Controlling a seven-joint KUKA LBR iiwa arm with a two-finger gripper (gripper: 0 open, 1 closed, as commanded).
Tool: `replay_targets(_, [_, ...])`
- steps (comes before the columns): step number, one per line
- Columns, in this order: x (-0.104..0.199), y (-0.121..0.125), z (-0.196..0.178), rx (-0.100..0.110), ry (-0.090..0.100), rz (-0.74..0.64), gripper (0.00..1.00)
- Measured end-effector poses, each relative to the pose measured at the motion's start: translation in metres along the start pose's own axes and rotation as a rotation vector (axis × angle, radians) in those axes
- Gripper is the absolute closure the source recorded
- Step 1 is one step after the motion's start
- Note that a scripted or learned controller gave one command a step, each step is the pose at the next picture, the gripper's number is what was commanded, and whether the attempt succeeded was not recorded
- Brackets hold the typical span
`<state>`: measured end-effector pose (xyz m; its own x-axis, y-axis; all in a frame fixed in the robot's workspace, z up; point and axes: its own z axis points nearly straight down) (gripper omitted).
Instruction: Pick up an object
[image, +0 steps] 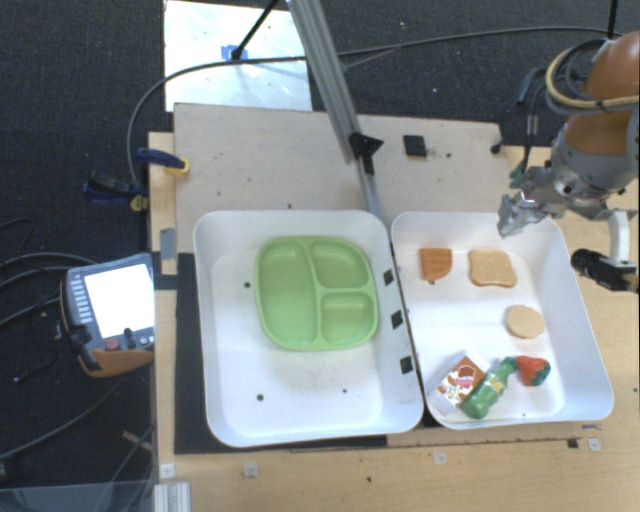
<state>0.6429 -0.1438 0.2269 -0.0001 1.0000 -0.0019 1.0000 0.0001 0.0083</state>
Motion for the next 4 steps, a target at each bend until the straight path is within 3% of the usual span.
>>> replay_targets(1, [0.000,0.002,-0.037,0.001,0.001,-0.004,1.00])
replay_targets(4, [0.154,-0.045,-0.008,0.010,0.004,-0.009,1.00])
